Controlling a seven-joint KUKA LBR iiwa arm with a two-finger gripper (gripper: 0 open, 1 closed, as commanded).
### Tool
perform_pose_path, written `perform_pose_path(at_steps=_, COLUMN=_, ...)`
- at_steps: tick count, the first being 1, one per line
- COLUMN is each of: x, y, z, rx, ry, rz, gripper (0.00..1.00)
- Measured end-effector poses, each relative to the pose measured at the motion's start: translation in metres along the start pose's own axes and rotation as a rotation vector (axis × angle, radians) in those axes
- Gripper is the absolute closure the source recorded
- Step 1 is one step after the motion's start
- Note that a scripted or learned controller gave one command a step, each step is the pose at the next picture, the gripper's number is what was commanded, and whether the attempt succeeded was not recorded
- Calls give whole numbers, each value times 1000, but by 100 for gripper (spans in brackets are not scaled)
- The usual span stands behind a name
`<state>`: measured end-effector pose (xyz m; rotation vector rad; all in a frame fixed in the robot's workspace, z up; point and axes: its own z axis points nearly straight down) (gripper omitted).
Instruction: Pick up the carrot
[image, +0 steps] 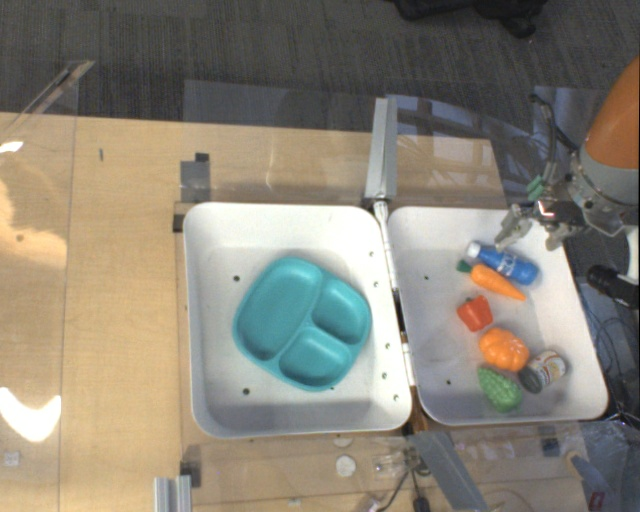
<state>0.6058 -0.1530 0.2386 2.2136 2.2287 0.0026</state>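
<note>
carrot (497, 283) lying flat in right bin (430, 390), upper half, long axis running left-to-right with slight downward tilt toward the right; green stub end at left. blue bottle (505, 263) pressed against its upper side, touching along most of the length. red piece (475, 314) just below, apart by a small gap. orange pumpkin-like toy (503, 349), green item (499, 389) and small can (543, 371) further down, well clear. teal divided plate (303, 322) in left bin (200, 330), not involved.

gripper (530, 228) poised above the bin's upper right edge, near the bottle's right end, fingers spread apart, nothing between them.

approach, as judged: shift left and toward the bin's centre, line fingers across the carrot's short axis, descend at mid-body. main risk likely the bottle: upper finger needs the thin seam between bottle and carrot, else both get pinched or the carrot rolls.
</note>
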Motion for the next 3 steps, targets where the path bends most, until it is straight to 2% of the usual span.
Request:
perform_pose_path(at_steps=1, x=16, y=4, z=145, rx=-4, ry=-1, rz=-127, gripper=0)
perform_pose_path(at_steps=2, x=17, y=6, z=133, rx=-11, ry=-2, rz=-128, gripper=100)
perform_pose_path(at_steps=3, x=14, y=13, z=32, rx=-7, ry=-3, rz=-250, gripper=100)
